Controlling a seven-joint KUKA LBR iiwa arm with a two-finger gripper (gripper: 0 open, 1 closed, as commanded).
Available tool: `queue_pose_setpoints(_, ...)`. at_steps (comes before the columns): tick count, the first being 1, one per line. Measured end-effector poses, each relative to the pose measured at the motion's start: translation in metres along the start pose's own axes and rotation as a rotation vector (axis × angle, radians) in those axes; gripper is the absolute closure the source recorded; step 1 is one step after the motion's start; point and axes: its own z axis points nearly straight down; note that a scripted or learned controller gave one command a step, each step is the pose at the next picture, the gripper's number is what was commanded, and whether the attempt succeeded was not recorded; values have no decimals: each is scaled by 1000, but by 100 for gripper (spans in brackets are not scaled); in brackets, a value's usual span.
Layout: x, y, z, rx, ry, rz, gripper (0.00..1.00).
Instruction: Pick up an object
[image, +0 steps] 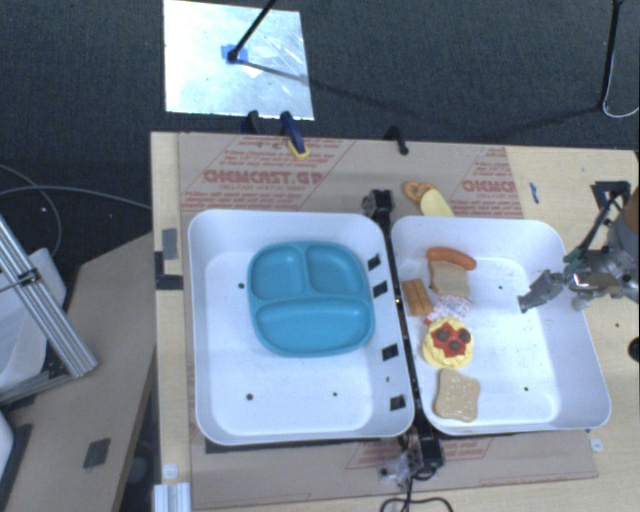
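In the right bin (560, 400) lie several toy foods along its left side: a hot dog (451, 259) on a bun, a tan waffle piece (416, 297), a small pizza (448, 342) with red toppings, and a slice of toast (457, 396). My gripper (533, 295) hangs over the right part of that bin, well to the right of the foods, with nothing seen between its fingers. The arm enters from the right edge.
The left bin (220, 400) holds a blue sectioned plate (308, 300). A yellow banana-like toy (432, 201) lies on the cardboard behind the right bin. A blue and yellow clamp (293, 135) sits at the bench's back edge.
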Motion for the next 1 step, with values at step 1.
queue_pose_setpoints(1, 40, -23, 147, 1, 1, 0, 0)
